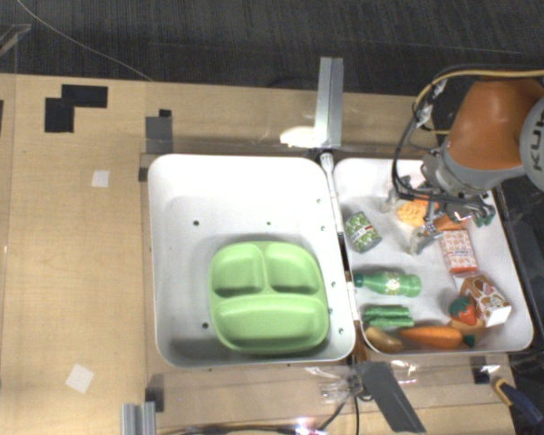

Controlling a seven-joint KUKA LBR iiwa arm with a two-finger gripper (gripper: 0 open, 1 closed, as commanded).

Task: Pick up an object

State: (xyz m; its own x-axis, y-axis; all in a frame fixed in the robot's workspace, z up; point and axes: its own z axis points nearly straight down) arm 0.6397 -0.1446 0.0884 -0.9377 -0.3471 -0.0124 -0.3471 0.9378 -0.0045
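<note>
Over on the right, the white bin (pixel 519 290) is crowded, and the arm (pixel 490 125) leans in above its far end with the orange band bulging over the rim. Around the gripper (pixel 428 236) lie a good many small things: a green can (pixel 362 230) tipped on its side near the divider, a green bottle (pixel 389 284) lying flat below it, a flat dark green piece (pixel 387 315) under that, and an orange carrot (pixel 432 337) along the near wall with a brownish piece at its left end. To the right, a red-and-white carton (pixel 457 251) lies lengthwise, and a small house-shaped box (pixel 483 299) sits at a tilt near the corner, with something orange-red tucked against it. An orange and yellow object (pixel 412 212) rests just beside the gripper, up against its left side, partly hidden by the metal of the wrist; whether they touch I cannot tell. The carton lies just to the gripper's right. Nothing shows between the fingers, and from where I stand I cannot make out whether they are apart or together. The left bin (pixel 163 243) holds a green divided tray (pixel 268 296), lying flat toward the near side, well apart from the arm.
</note>
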